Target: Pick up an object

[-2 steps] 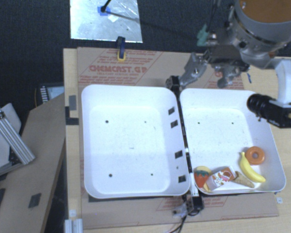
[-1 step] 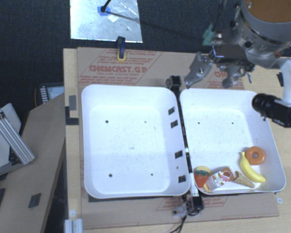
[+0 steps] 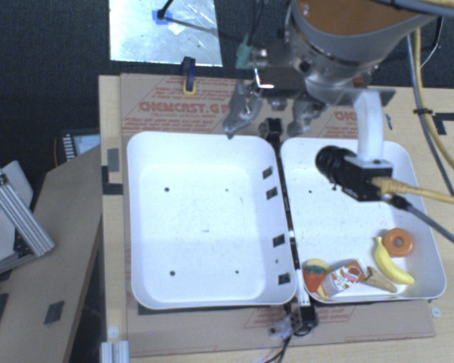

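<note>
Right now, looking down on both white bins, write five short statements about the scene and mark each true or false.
1. The yellow banana lies in the right-hand white bin. True.
2. The orange ring-shaped doughnut toy sits in the left-hand white bin. False: it is in the right-hand bin, beside the banana.
3. The two-finger gripper hangs over the far edge of the bins, near their divide. True.
4. The gripper holds the banana. False: the banana lies in the bin, far from it.
5. The toys cluster at the right-hand bin's near edge. True.
</note>
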`<action>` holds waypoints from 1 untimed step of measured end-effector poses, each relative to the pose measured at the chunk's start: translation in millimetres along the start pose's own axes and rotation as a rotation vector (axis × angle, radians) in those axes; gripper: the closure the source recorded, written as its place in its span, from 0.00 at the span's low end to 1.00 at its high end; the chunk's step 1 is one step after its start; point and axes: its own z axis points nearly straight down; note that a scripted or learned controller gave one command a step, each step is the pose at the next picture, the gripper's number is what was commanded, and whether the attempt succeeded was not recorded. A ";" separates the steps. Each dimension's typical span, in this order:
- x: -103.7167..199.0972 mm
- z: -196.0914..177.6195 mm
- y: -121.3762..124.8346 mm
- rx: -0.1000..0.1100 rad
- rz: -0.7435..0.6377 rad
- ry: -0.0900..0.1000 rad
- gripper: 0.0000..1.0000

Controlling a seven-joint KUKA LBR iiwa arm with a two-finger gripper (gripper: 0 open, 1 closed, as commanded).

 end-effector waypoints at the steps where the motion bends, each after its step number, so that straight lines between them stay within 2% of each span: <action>1: -77.9 214.8 -1.6 0.016 0.018 -0.008 0.00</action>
